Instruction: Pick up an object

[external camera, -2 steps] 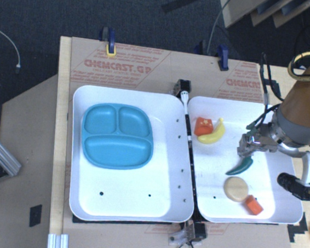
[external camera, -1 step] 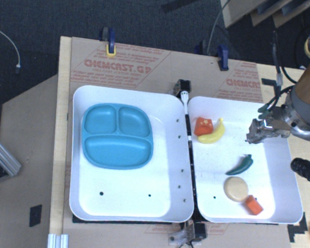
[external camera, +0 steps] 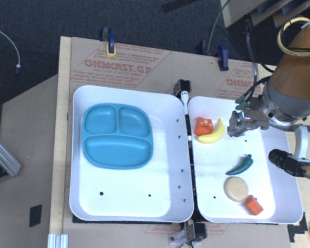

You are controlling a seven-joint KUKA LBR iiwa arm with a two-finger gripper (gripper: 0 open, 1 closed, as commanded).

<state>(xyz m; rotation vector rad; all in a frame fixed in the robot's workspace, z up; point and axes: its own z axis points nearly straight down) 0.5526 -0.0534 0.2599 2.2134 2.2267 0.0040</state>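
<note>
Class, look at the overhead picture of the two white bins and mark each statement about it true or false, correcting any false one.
1. The blue divided plate lies in the left bin. True.
2. The banana lies in the left bin. False: it lies in the right bin, beside the red-orange piece.
3. The end effector hangs over the right bin, near the banana. True.
4. The green pepper rests on the blue divided plate. False: it lies on the right bin's floor.
5. The round tan piece sits beside a small orange block. True.
</note>
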